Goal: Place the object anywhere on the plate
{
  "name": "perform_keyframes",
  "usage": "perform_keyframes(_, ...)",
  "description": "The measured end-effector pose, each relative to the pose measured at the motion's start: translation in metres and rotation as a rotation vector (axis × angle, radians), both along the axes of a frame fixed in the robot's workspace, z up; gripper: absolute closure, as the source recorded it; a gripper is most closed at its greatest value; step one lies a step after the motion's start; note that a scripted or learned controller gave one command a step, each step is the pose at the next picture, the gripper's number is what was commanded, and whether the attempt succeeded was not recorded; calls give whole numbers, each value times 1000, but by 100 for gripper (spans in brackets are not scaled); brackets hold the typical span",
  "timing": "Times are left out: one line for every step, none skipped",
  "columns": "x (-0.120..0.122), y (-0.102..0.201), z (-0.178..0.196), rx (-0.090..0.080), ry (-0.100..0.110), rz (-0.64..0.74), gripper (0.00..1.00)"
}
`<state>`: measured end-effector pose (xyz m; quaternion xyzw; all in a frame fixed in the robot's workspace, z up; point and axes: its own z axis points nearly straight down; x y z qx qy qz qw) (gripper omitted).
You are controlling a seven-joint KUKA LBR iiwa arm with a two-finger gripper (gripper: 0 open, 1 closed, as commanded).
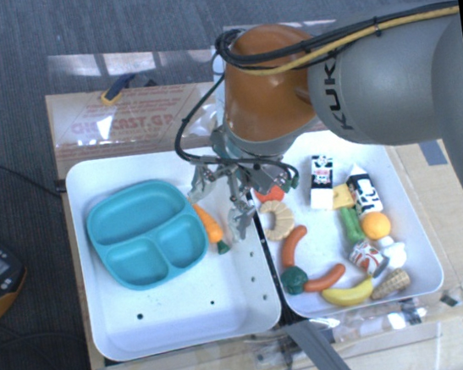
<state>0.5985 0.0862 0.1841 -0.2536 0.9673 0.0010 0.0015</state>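
Right now my gripper (pixel 231 190) hangs near the bins' divider; I cannot tell whether it grips anything. Just beside it, the small orange plastic carrot (pixel 210 224) lies against the right rim of the turquoise three-compartment plastic plate (pixel 144 232). I'd centre over a compartment before releasing.

I see a pale wooden bench (pixel 76 116) over dark carpet, two shallow white bins lying on it side by side, left bin (pixel 174 320) at nine o'clock, right bin (pixel 416 222) at three o'clock, rims touching.
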Motion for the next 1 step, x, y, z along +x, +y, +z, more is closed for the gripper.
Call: perform_keyframes(0,0,0,0,0,0,0)
